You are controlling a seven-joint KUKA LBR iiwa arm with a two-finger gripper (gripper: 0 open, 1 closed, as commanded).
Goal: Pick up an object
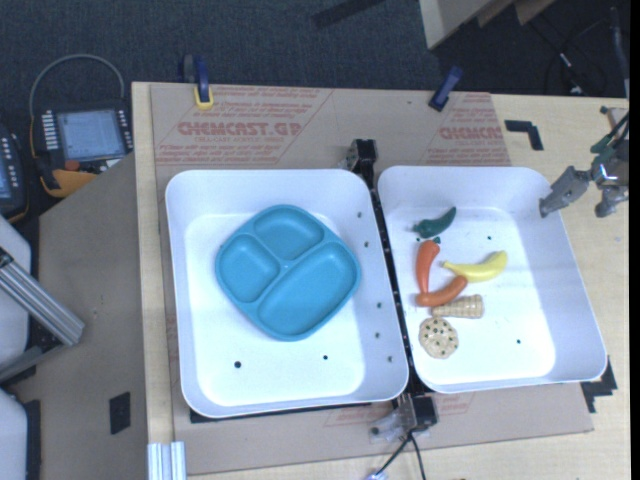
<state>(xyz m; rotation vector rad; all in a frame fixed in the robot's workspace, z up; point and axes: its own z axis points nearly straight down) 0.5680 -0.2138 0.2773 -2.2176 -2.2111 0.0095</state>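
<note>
- Two shallow white bins sit side by side on a cardboard-covered bench, seen from above.
- The left bin [190, 298] holds one blue plate [288, 271] with three compartments, lying flat near the middle.
- The right bin [540, 328] holds a small cluster of toy food toward its left side: one green pepper [435, 222], one orange carrot [427, 265], one yellow banana [478, 265], one orange sausage-shaped piece [443, 292], one tan wafer cone [459, 307] and one speckled round cookie [438, 337]. That makes six items, several touching.
- The gripper [582, 190] hangs at the far right edge of the right bin, well apart from the food. It carries nothing; whether it is released or clenched cannot be told from here.
- No object is lifted yet. I judge the cookie the best target, since it lies at the edge of the cluster with bare floor around it; a straight descent there avoids nudging neighbours.
</note>
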